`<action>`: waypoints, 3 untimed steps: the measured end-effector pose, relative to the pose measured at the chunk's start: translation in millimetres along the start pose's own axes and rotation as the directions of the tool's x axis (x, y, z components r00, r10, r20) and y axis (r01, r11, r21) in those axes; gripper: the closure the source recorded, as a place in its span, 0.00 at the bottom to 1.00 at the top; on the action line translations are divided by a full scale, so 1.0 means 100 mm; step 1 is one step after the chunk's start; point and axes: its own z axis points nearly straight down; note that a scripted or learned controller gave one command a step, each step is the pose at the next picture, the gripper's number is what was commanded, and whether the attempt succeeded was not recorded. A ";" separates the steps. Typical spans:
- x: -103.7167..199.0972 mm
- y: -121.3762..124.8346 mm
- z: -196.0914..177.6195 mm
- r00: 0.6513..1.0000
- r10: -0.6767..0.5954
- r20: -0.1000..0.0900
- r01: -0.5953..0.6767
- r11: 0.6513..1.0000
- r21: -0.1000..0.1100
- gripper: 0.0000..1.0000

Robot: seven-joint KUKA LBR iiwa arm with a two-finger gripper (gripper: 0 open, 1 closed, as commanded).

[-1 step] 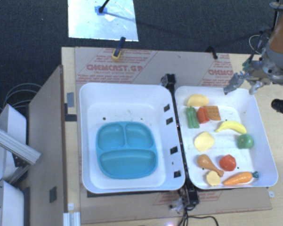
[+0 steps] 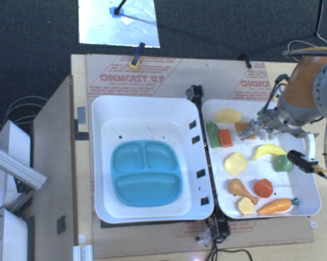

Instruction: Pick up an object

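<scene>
At the near edge of the right bin (image 2: 315, 200), toward 6 o'clock of that bin, a carrot (image 2: 276, 205) is seen lying beside a small yellow piece (image 2: 246, 205), with a drumstick (image 2: 241, 188) and a tomato (image 2: 263, 187) just behind them. Farther in, a pale yellow lump (image 2: 235, 163) sits near the bin's middle, a banana (image 2: 268, 150) lies at its 3 o'clock, and a green pepper (image 2: 282, 163) touches the banana's outer end. Farther still, at the bin's 10 o'clock, a green vegetable (image 2: 211, 134) and a red block (image 2: 226, 137) lie side by side, and a yellow lemon-like piece (image 2: 228, 116) rests at 12 o'clock. The end effector (image 2: 252, 129) is lowered at the bin's far side, over an orange piece (image 2: 242, 128) that is partly hidden beneath it; whether the fingers are parted or closed cannot be told, and nothing can be confirmed as held. A grasp of the orange piece is judged to be the step in hand. For it to go well, the fingers should be centred across the piece's narrow side, the descent carried right to the bin floor, closure completed before any lift, and the lift kept vertical so that the neighbouring red block is not dragged. In the left bin (image 2: 103, 113) a blue divided plate (image 2: 147, 173) is seen, and the tabletop (image 2: 168, 72) extends beyond.
</scene>
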 end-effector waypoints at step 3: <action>-0.08 0.50 -0.04 1.000 -0.003 -0.001 0.003 1.000 0.002 1.00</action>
